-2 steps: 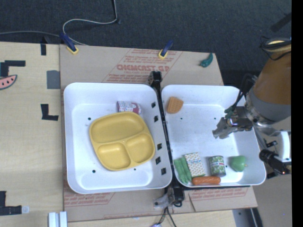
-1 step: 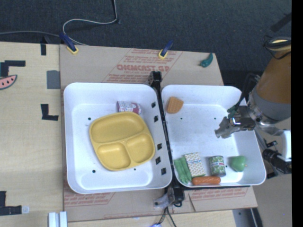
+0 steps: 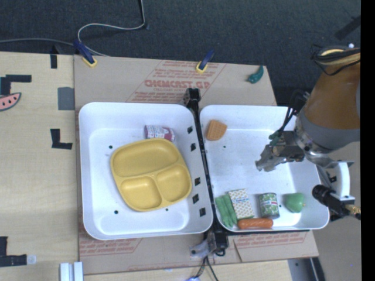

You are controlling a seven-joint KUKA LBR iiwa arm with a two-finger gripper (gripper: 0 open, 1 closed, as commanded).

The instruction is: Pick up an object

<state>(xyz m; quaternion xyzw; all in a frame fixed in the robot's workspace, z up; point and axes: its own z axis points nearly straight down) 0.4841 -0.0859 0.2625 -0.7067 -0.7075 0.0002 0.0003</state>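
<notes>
Green can (image 3: 268, 204), below jaws (image 3: 266, 162), apart

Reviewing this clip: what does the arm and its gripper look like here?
The arm is bulky and rounded, with a grey body and a broad orange band above the wrist. A thin dark cable runs along its side. The gripper is a small grey metal assembly with dark parts. A white bracket with a black fitting sits beside the wrist.
</notes>
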